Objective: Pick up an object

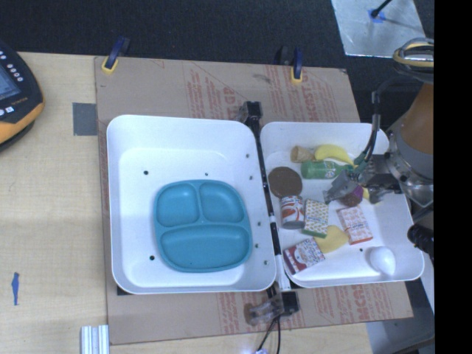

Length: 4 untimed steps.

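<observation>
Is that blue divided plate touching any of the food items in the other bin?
Apart. The camera view shows the blue plate lying alone in the left bin, with both bin walls between it and the nearest item, the brown round cookie.

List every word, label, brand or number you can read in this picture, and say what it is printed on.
Cardboard sheet: red repeated lettering, too blurred to read.
Small packets and can in the right bin: printed labels, too small to read.
Yellow handheld device: screen unreadable.
Nothing legible to quote.

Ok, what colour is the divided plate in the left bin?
Light blue: the three-compartment plastic plate lies flat in the shallow white left bin, plainest in the camera view.
</observation>
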Available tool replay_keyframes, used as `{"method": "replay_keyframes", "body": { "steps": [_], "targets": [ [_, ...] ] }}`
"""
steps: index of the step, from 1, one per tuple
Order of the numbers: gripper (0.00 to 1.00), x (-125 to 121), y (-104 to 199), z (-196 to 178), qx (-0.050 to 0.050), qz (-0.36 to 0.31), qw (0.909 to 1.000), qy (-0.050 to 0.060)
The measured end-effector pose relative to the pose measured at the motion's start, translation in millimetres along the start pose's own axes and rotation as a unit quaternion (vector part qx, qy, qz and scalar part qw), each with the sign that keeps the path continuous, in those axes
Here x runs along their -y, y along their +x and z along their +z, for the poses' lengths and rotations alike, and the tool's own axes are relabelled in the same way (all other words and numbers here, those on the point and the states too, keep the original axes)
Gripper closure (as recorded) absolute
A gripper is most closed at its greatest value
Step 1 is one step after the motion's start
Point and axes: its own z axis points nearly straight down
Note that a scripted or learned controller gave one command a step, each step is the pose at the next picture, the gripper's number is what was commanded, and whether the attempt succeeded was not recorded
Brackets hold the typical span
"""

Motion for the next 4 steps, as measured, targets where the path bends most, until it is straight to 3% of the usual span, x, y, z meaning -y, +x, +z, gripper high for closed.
{"method": "replay_keyframes", "body": {
  "steps": [1,2,3,4],
  "targets": [
    [0.0,-25.2,-58.9,64.6,0.001,0.002,1.0,0.002],
    [0.0,-62.4,-38.8,174.8,-0.001,-0.002,1.0,0.002],
    [0.0,-116.4,-34.2,168.4,0.0,-0.001,1.0,-0.003],
    [0.0,-162.4,0.8,171.3,-0.002,0.002,0.9999,0.01]
  ]
}}
